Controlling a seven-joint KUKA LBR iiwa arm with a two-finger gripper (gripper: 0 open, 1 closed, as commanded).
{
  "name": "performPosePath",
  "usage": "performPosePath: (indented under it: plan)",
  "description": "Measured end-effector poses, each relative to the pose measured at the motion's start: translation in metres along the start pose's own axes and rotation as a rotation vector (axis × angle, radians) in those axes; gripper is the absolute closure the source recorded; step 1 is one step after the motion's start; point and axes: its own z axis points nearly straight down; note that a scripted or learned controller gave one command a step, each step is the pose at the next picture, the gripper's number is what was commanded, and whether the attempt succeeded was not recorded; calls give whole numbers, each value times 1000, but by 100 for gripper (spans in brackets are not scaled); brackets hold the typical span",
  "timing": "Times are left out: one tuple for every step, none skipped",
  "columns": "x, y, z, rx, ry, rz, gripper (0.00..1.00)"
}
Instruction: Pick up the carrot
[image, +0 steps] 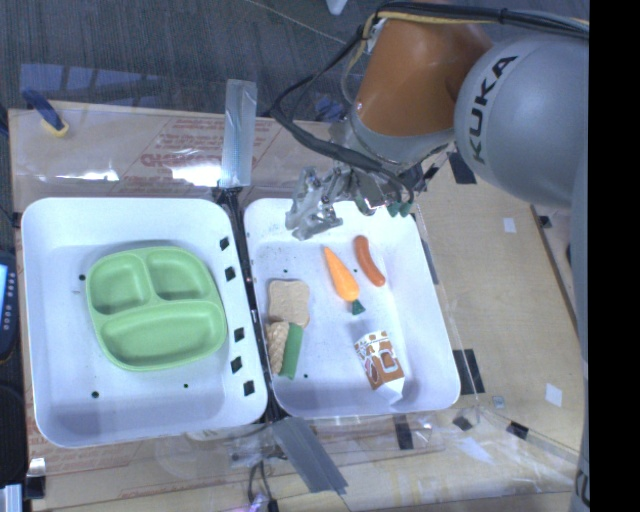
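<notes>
Left bin (40, 300) holds a green divided plate (155, 306); right bin (425, 300) holds a bread slice (289, 300), a cracker with a green stick (291, 350) beside it, the carrot (342, 277) mid-bin, a sausage (369, 260) just right of it, and a small carton (381, 362); gripper (312, 212) hovers over the right bin's far edge, nothing between the fingers, can't tell how far the jaws are open.

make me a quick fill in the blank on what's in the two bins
1. The carrot lies in the ____ bin.
2. The green divided plate has ____ compartments.
3. The thing lying right beside the carrot, toward the bin's right wall, is a ____.
4. The claw hovers over the ____ edge of the right bin, not touching the carrot.

Missing words: right; three; sausage; far
</notes>
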Motion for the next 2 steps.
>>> performPosePath:
  plan:
    - [-25,14,14,-2,3,-199,100]
    - [-31,37,0,-3,0,-755,100]
